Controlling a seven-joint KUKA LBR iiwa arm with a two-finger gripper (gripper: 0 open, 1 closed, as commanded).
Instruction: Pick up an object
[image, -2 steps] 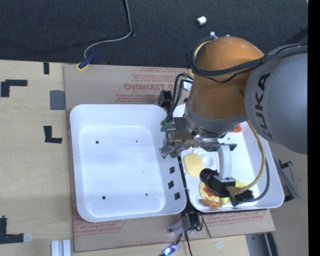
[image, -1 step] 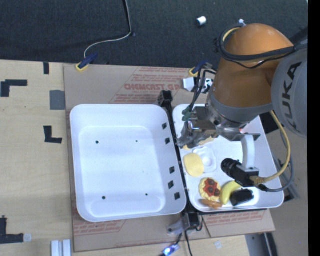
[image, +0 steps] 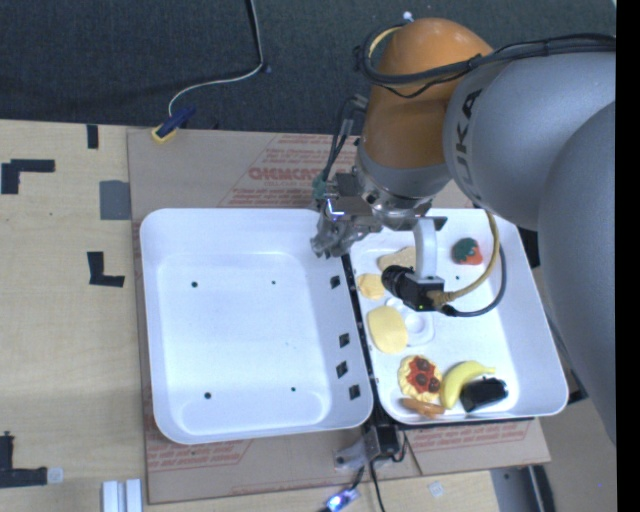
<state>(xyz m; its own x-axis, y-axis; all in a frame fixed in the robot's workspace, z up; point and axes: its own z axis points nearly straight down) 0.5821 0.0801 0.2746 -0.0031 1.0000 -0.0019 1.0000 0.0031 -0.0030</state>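
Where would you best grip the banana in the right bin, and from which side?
Probably the banana across its middle, from above: it lies flat, narrow there, while the pizza slice crowds its lower end and the black object its other end.

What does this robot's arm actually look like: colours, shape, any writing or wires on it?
The arm is thick, smooth and rounded, in light grey. An orange band bulges above the wrist, with thin black cables looped around it. Dark letters, part of a name, run along the grey shell. The gripper at the end is small, bare metal.
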